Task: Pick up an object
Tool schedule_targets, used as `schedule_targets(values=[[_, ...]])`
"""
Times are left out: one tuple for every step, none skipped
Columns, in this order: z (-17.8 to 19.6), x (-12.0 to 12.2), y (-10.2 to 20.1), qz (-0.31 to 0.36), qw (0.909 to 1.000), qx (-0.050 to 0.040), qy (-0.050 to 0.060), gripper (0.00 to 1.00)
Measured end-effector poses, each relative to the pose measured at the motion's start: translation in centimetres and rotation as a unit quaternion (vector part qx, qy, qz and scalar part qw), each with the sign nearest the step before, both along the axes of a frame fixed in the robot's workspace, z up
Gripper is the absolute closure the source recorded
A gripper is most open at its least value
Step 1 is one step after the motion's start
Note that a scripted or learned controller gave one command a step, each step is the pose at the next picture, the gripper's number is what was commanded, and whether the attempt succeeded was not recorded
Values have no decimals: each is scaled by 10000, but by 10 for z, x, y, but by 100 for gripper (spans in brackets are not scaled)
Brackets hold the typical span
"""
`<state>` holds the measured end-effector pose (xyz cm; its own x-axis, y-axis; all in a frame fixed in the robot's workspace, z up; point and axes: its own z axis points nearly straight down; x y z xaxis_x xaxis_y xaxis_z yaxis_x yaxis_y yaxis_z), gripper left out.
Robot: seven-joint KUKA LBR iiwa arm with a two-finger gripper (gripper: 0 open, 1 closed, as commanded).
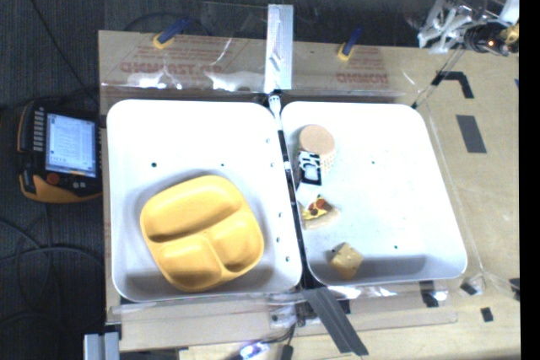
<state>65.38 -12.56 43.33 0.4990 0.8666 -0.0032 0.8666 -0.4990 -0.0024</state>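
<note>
A: Biggest first. Table, then the two white bins: left bin, right bin.

B: End effector?

A: End effector is parked up at the far corner, off beyond the right bin, well apart from everything. Can't tell how it's set, too cluttered. Nothing visibly in it.

B: Objects, big to small?

A: Yellow divided tray, in the left bin, farthest from the end effector. Then the paper cup lying on its side against the right bin's divider wall, nearest to the end effector. Beyond it a pizza-slice toy, then a small tan block further still.

B: Progress?

A: I'd say nothing done. No object lifted, none picked out. Approach, descent, grasp and lift all left.
</note>
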Motion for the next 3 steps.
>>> schedule_targets(values=[[-24, 15, 79, -596, 9982, -2, 6, 100], [-24, -49, 142, -1652, 9863, -4, 1, 100], [-1, -18, 184, -2379, 9713, -2, -4, 100]])
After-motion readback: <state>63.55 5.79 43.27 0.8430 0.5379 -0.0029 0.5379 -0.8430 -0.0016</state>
